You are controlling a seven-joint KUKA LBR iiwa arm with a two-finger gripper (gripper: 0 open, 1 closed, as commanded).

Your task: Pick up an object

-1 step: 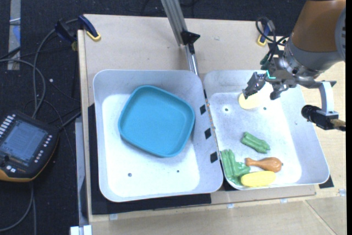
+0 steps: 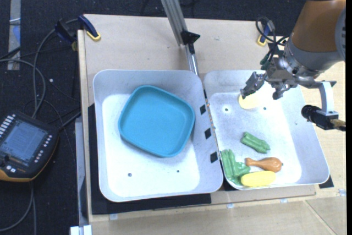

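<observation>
- Pale yellow disc (image 2: 248,101) lying in upper part of right bin (image 2: 308,146), partly hidden under gripper (image 2: 265,87).
- Gripper hovering just above disc, right of frame centre; fingers splayed apart, gripping nothing.
- Green pickle (image 2: 255,142), green toy (image 2: 232,165), chicken drumstick (image 2: 265,163) and yellow piece (image 2: 258,179) resting toward lower edge of right bin.
- Blue plate (image 2: 157,120) sitting tilted in left bin (image 2: 110,173), frame centre-left.
</observation>
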